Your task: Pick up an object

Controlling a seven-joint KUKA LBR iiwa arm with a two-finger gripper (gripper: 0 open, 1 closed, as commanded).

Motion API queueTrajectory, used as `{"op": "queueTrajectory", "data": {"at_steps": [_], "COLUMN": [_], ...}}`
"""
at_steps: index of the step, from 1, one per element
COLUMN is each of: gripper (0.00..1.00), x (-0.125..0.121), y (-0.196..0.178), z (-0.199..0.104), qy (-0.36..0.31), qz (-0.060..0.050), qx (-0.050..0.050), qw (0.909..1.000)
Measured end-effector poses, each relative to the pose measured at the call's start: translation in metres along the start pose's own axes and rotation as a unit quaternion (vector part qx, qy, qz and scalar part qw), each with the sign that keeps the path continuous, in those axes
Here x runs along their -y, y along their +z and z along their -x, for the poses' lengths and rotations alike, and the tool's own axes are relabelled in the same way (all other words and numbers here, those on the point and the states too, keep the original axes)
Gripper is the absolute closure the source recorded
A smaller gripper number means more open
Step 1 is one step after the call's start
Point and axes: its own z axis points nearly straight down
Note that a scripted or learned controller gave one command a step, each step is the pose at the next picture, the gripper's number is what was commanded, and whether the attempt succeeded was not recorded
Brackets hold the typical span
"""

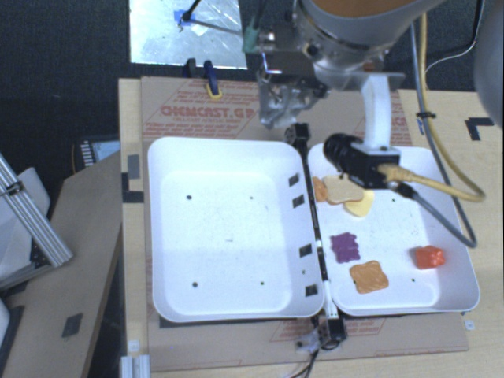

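Camera view, toast slice (pixel 368 276) flat, long axis toward right bin (pixel 449 290) corner.

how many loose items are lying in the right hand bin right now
5: a purple piece, a waffle-like brown square, a red block, a tan slice and a yellow piece under the arm. More may be hidden there.

We see our arm (pixel 370 6) looming large at the top of the view, its grey shell and orange band close under the camera. Below it the wrist drops toward the bench, and the gripper (pixel 285 109) hangs at the far edge, its metal parts blurred, so its fingers cannot be made out.
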Motion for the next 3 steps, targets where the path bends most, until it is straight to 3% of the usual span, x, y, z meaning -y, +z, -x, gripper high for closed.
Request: {"op": "queueTrajectory", "data": {"at_steps": [1,2,3], "gripper": [1.0,0.0,1.0], "x": [0.017,0.016,0.016], "y": [0.001,0.001,-0.01], "z": [-0.027,-0.026,-0.026], "qy": [0.001,0.003,0.002], "qz": [-0.006,-0.006,-0.005], "qx": [0.002,0.003,0.002], "qw": [1.0,1.0,1.0]}}
